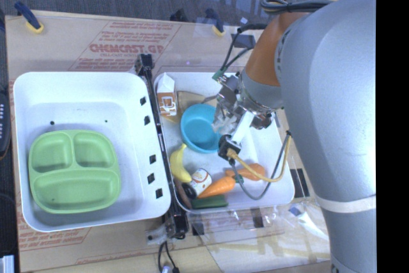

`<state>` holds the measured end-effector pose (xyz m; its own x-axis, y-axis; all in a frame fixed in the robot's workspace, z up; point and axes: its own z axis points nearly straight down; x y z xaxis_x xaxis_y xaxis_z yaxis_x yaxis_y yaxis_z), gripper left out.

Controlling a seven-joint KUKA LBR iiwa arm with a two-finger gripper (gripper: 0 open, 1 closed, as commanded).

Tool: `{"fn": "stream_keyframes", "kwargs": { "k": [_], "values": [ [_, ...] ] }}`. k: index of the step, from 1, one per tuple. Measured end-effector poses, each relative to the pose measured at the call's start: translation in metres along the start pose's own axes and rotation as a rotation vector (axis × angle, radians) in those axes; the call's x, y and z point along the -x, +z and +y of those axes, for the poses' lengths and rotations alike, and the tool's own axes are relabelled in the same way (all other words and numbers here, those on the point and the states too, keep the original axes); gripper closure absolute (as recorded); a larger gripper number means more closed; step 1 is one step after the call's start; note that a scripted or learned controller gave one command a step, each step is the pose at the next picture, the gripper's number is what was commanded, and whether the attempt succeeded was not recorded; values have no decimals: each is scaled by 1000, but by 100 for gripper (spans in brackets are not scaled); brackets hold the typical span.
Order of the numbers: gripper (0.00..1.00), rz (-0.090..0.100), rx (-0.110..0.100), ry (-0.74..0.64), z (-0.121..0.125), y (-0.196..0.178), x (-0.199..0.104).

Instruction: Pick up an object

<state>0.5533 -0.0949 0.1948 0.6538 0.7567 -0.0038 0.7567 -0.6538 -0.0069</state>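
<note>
The grey arm (332, 105), with its orange band, reaches in from the right and hangs over the right bin (263, 151), one of two white bins set side by side on a surface (77, 41) covered with brown cardboard printed in red. The end effector (223, 119) sits low over the right bin, just beside the right rim of a blue bowl (199, 128). From this slanted view I cannot tell whether it is wide or narrow, and nothing can be seen held in it. The things to pick from are crowded in this bin. The bowl lies near the middle, open side up. A small white and brown carton (167, 96) stands at the far left corner, and a tan flat piece (190, 99) lies between it and the bowl. A yellow banana (177, 163) lies along the left wall, nearer the front. A small white can (200, 179) is just beside the banana, with an orange carrot (220, 186) touching it on the right. A second carrot (252, 170) lies just behind the first, and a dark green piece (211, 202) rests against the front wall. The left bin (19, 83) holds a green divided plate (75, 171), lying flat toward its front left, well apart from the end effector.
</note>
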Motion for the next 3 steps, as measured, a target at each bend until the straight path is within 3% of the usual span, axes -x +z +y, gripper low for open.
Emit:
{"fn": "stream_keyframes", "kwargs": {
  "k": [1, 2, 3],
  "values": [
    [0, 0, -3, 0, -1, 1, 0],
    [0, 2, -3, 105, -20, 104, 15],
    [100, 8, 1, 97, -17, 91, 13]
  ]
}}
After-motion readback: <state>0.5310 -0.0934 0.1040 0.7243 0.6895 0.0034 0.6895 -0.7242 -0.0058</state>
